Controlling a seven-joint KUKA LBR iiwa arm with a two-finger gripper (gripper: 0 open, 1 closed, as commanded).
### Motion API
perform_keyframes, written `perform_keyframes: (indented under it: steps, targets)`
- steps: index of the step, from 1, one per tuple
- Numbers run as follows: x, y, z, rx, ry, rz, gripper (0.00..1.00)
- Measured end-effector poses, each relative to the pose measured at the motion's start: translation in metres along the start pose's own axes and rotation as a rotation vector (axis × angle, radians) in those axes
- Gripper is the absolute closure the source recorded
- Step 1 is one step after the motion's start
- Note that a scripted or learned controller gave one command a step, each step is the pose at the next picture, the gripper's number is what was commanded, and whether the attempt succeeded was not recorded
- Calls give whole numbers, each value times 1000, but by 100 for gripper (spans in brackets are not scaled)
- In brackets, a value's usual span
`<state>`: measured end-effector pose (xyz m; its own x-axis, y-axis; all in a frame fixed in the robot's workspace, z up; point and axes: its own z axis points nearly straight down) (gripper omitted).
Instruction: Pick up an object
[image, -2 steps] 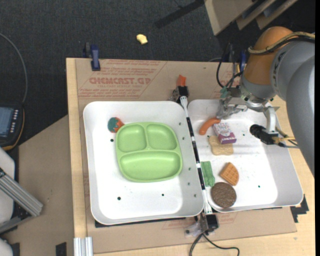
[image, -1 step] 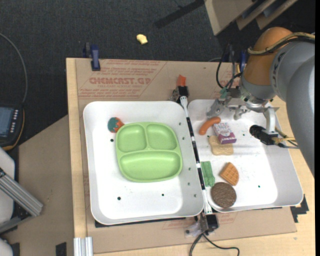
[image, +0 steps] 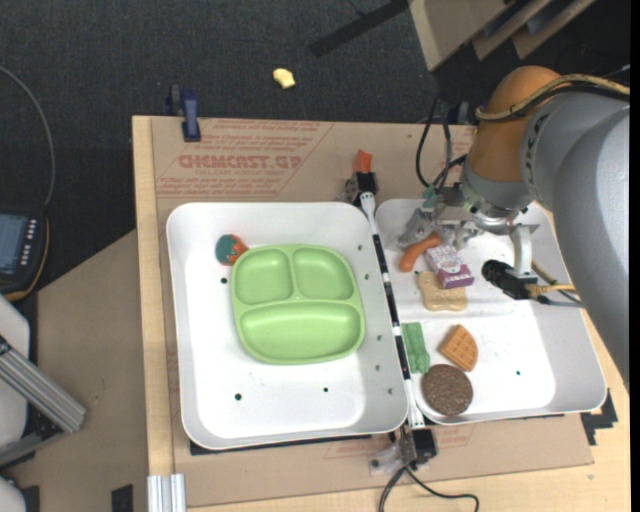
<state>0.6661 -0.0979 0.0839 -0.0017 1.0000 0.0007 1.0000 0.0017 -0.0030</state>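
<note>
Round brown cookie (image: 446, 389) sits closest to me. My gripper (image: 447, 230) hangs beyond it, over the orange carrot (image: 419, 253); I can't tell its grip.

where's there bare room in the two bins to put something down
Left bin: a bare strip along its near edge and left side, bordered by the green divided plate. Right bin: bare floor at its near right, beside the waffle piece and brown round. Crowded: the right bin's far end, where small items cluster under the end effector.
</note>
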Motion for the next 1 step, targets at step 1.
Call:
perform_keyframes:
  steps: [1]
  targets:
    - [5,0,-1,-1,-1,1,0]
